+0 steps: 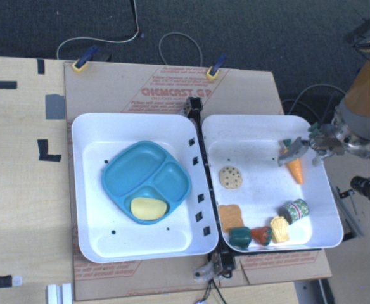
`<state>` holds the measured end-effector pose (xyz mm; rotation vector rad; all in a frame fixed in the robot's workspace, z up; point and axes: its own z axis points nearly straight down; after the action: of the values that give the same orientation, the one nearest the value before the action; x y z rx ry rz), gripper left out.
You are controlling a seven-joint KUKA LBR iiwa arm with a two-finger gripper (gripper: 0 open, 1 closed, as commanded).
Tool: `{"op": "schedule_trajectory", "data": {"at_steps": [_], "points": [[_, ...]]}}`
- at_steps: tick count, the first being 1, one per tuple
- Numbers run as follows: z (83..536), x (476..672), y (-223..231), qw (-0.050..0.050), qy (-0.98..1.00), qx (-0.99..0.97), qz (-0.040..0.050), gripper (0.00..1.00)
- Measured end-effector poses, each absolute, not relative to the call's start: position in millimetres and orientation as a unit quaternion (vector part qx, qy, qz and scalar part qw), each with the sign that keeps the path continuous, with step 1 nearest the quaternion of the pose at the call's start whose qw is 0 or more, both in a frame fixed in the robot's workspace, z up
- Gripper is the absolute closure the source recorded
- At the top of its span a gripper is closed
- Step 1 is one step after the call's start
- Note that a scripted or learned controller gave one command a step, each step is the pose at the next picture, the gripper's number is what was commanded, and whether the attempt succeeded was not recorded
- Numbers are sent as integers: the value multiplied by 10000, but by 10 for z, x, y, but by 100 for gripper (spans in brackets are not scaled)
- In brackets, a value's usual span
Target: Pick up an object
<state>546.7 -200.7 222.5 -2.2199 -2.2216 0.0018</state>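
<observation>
In the right bin (261,132) an orange toy carrot (295,170) with a green top lies near the right wall. My gripper (303,148) reaches in over that wall and hangs right above the carrot's green end; whether it touches the carrot is unclear. Further left lies a round speckled cookie (230,177). Along the front wall sit a brown toast slice (230,216), a teal piece (239,236), a red piece (260,235), a yellow piece (279,228) and a small green-labelled can (295,210).
The left bin (90,138) holds a blue divided plate (148,176) with a yellow food piece (149,208) in its front compartment. A black divider (198,163) runs between the bins. Cables lie on the dark floor behind the bench.
</observation>
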Motion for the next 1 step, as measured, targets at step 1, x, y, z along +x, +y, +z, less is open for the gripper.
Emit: {"op": "schedule_trajectory", "data": {"at_steps": [1], "points": [[954, 5264, -2241, 49, -7062, -7080, 30, 0]]}}
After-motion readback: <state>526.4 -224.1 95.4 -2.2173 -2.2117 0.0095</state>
